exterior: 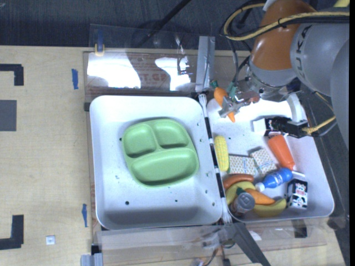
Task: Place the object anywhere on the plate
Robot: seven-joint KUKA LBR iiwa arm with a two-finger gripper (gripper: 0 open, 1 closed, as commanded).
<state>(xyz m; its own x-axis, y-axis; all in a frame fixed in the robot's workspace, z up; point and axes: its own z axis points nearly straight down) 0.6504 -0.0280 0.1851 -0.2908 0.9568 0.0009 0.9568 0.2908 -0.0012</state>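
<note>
Showing part of a maker's name in dark capital letters on the grey arm (327, 49), just below the orange band (283, 21): "UK" readable at the upper right, the remaining letters running out of sight. Showing a black-and-white printed pattern on a small carton (298, 194) in the right bin (324, 170), too small to make out as words. Bearing no other legible writing or numbers elsewhere.

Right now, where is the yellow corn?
The corn lies in the right bin, against its left wall, beside the green plate in the left bin.
</note>
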